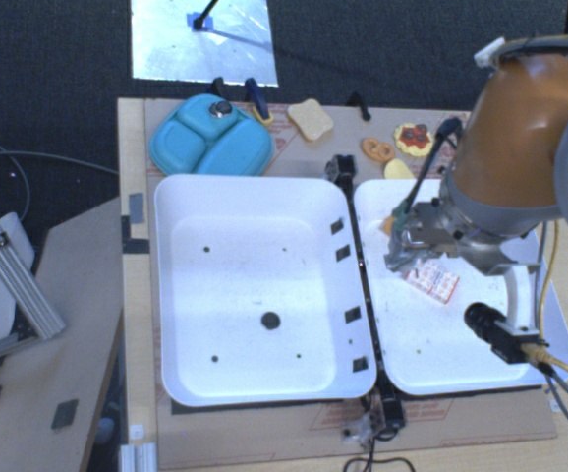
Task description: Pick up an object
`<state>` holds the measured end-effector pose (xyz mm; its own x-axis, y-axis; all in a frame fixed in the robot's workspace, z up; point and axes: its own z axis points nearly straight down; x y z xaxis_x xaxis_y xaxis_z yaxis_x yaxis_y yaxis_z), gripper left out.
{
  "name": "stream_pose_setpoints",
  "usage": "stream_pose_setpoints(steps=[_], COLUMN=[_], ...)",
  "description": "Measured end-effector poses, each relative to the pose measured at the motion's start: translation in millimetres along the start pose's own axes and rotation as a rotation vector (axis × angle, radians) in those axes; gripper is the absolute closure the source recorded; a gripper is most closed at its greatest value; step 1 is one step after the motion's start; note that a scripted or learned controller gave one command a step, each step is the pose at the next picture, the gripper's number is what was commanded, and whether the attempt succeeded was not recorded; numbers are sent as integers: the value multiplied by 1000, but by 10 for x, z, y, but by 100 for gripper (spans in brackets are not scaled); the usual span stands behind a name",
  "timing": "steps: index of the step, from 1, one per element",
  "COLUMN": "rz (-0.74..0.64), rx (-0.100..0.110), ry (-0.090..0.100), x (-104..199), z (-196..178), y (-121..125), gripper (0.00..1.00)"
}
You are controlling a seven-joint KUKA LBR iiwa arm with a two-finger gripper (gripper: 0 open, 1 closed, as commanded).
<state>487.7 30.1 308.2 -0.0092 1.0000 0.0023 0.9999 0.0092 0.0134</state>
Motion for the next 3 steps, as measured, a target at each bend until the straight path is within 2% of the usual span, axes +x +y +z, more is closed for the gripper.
stream_pose_setpoints(steps=[1, 2, 3], rz=[2, 3, 13], rx=[6, -5, 13], ry=[-1, 1, -3], x=[205, 287, -164], z=[-446, -1718, -1257], y=[5, 24, 5], gripper=[100, 100, 100])
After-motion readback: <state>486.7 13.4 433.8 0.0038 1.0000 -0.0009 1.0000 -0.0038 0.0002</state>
